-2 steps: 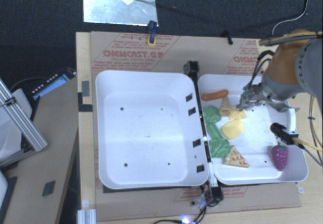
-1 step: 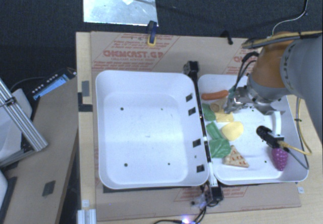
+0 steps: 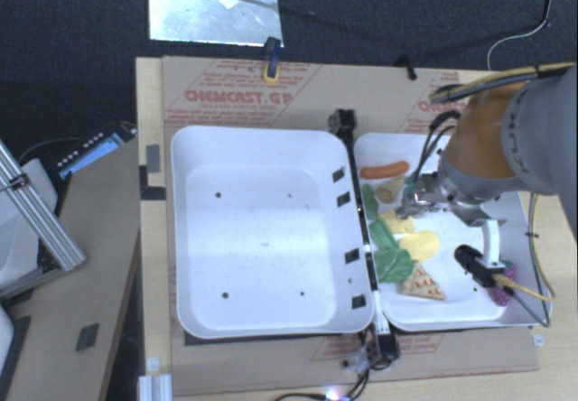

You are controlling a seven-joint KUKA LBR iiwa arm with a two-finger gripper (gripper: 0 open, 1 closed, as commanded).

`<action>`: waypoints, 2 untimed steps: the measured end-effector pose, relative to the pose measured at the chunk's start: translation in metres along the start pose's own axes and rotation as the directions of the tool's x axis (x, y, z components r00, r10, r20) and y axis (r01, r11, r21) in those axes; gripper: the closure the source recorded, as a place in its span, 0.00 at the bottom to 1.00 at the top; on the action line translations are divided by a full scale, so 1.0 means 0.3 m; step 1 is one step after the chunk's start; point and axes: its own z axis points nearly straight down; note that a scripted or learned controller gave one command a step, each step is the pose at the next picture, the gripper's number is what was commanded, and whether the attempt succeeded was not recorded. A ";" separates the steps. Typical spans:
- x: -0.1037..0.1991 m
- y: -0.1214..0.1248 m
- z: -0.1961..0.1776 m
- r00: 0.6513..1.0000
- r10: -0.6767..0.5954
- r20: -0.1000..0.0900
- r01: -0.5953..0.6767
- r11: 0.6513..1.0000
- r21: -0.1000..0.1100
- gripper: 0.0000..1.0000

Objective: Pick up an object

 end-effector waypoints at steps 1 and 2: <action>0.027 0.082 -0.457 1.000 -0.006 -0.007 0.006 1.000 0.016 1.00; 0.181 0.008 -1.085 1.000 -0.009 -0.010 0.010 1.000 0.011 1.00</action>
